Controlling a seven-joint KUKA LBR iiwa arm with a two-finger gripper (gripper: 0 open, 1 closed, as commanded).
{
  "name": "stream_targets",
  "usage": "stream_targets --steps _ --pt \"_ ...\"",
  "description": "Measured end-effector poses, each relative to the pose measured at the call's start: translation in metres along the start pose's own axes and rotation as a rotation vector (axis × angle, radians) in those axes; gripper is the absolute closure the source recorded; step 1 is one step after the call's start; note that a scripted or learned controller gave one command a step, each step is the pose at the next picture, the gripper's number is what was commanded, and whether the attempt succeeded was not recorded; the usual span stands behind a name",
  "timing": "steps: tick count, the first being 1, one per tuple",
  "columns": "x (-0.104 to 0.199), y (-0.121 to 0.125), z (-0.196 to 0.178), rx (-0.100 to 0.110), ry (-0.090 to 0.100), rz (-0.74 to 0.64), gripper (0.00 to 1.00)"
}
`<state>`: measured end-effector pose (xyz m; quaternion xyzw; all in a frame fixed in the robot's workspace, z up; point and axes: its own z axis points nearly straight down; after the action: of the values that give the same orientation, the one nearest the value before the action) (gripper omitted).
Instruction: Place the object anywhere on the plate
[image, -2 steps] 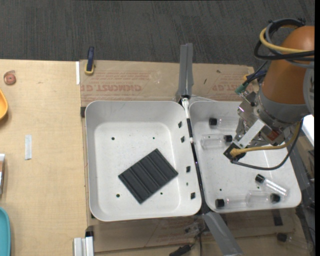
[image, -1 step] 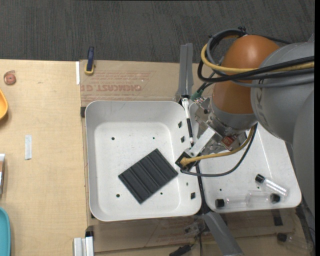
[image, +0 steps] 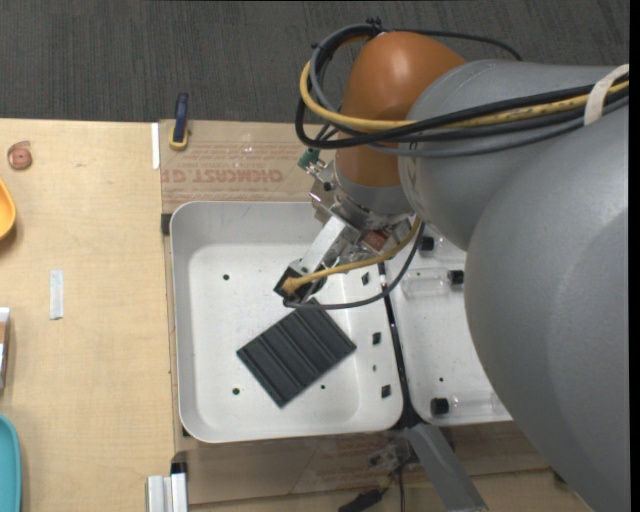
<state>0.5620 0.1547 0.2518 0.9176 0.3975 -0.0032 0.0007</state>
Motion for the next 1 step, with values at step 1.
stream_targets --steps 1 --pt "0.0001 0.0 0.0 0.0 0.0 0.0 0.0"
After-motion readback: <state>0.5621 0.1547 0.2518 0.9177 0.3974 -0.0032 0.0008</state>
